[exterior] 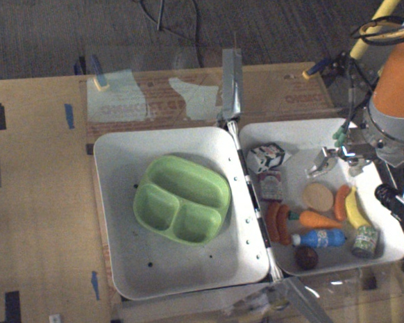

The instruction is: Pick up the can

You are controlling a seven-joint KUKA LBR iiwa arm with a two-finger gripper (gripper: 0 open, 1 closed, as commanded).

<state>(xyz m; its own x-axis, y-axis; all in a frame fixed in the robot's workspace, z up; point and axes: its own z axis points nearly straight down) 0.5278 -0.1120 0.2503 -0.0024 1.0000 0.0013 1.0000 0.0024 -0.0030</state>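
The can (365,241), small with a green label and a silver top, sits in the near right corner of the right bin (397,250). It lies beside the end of a yellow banana (355,210). My gripper (326,161) hangs over the far middle of the right bin, just beyond a round tan biscuit (319,197). It is well apart from the can, up and to the left of it in the view. Nothing shows in its grasp.
The right bin also holds a black-and-white carton (266,157), a small pink-labelled pack (271,185), sausages (278,222), a carrot (319,219), a blue bottle (321,238) and a dark plum (306,257). A green divided plate (182,199) lies in the left bin (127,268).
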